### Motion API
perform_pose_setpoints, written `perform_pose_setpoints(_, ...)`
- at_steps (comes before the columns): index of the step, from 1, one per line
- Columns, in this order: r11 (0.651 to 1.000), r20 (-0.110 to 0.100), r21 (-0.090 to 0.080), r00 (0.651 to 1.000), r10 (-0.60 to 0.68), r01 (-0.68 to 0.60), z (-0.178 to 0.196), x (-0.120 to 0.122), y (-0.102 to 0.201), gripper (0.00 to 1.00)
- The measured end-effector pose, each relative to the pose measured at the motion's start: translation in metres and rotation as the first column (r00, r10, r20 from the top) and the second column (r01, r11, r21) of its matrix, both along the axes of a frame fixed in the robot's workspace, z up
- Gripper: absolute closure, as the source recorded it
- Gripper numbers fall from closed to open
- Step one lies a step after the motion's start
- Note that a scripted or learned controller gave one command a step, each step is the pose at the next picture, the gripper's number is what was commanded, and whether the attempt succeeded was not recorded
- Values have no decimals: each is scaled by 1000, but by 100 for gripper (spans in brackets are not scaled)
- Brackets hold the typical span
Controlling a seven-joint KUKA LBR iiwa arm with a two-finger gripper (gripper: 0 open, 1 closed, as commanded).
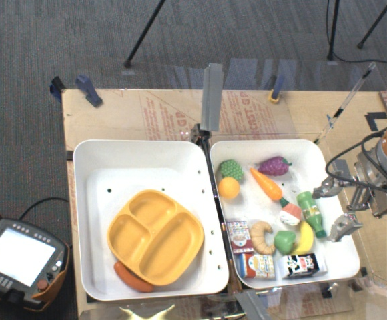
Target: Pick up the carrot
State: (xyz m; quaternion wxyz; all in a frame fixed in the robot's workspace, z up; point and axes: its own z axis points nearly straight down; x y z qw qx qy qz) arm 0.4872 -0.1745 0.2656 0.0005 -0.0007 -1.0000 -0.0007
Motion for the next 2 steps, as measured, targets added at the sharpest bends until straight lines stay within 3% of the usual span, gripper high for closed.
perform_pose_setpoints(1,991,-1,0,991,-132,132,-179,31,9,0)
perform_pose_setpoints(2,997,3,0,997,76,-76,-177,109,46,0)
